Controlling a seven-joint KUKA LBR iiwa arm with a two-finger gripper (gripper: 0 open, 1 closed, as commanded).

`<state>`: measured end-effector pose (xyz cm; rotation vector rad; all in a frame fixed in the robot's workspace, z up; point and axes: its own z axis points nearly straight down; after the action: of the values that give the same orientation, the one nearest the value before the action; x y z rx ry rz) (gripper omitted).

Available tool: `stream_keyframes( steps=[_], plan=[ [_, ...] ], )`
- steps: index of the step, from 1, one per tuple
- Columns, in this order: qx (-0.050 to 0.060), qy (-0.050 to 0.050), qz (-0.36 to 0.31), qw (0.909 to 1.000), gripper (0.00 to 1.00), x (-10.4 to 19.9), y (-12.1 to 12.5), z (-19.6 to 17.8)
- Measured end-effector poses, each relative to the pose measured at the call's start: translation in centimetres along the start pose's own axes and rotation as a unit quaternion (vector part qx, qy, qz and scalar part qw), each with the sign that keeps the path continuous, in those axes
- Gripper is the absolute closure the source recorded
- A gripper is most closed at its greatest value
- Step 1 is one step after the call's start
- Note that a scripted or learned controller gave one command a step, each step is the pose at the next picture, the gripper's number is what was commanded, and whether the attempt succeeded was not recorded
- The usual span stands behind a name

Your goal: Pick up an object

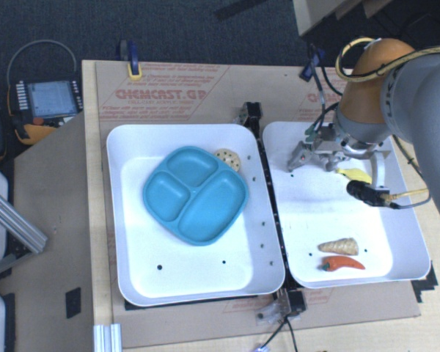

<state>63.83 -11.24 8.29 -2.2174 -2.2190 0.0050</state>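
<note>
My arm: (396,86) grey with an orange band, reaching in from the right over the far end of the right bin.
My claw: (319,156) low over the upper part of the right bin (407,266); how far it stands open I cannot tell from this slant, and I see nothing between its tips.
Yellow object: (354,174) just beside my claw, on the side toward my arm, partly under my wrist; its shape is too hidden to name.
Pale root-like object: (339,247) well apart from my claw, toward the near end of the same bin, lying flat.
Red pepper: (343,264) just beyond the pale object from my claw, nearly touching it, close to the bin's near rim.
Blue divided plate: (196,194) across the rim from my claw, in the middle of the left bin (132,218).
Cookie: (227,157) at the plate's far edge, on the side nearer my claw, partly tucked under the plate.
Worktop: (169,86) brown board bearing both bins side by side.
</note>
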Motion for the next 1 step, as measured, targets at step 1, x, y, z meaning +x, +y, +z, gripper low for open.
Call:
stream_keyframes(
  steps=[1],
  plan=[
    [-0.003,0.000,0.000,1.0000,1.00,-0.01,0.13,-1.28]
  ],
)
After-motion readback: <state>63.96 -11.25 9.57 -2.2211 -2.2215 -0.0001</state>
